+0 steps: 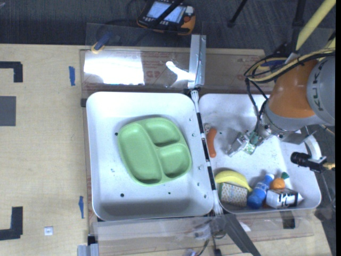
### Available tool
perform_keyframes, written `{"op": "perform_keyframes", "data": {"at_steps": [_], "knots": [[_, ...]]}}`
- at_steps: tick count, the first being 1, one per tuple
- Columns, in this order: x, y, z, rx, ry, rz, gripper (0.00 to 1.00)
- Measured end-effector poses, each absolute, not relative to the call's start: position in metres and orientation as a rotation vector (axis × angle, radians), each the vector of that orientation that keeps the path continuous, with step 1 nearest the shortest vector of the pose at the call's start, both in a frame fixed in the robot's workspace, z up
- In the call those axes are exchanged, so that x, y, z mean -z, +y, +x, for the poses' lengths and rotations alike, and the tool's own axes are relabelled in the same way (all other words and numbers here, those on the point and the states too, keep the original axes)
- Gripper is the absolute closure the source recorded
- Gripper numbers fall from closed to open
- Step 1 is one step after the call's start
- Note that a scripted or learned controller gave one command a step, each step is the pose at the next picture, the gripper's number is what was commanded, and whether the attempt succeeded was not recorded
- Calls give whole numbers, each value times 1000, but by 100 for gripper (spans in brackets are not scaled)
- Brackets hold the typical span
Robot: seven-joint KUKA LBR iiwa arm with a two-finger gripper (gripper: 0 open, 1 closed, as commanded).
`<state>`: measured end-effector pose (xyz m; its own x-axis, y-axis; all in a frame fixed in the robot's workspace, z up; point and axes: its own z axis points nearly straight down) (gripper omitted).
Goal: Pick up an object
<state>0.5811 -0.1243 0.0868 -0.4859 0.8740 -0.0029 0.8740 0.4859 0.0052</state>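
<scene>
— Where, the end effector?
— Down in the right bin, mid-floor; grip impossible to tell.
— And the objects?
— Carrot just left; banana, bottle near.

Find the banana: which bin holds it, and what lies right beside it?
The banana lies in the right bin, near its front left corner, just above a speckled sponge and left of the blue bottle.

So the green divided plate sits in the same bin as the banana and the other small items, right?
Not quite. The camera view shows the green divided plate alone in the left bin, while the banana lies with the other small items in the right bin.
</scene>
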Motion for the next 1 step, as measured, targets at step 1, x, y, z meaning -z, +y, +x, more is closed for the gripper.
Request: {"op": "perform_keyframes", "data": {"at_steps": [1], "knots": [[-100,-126,583,-10,2694,1589,100]]}}
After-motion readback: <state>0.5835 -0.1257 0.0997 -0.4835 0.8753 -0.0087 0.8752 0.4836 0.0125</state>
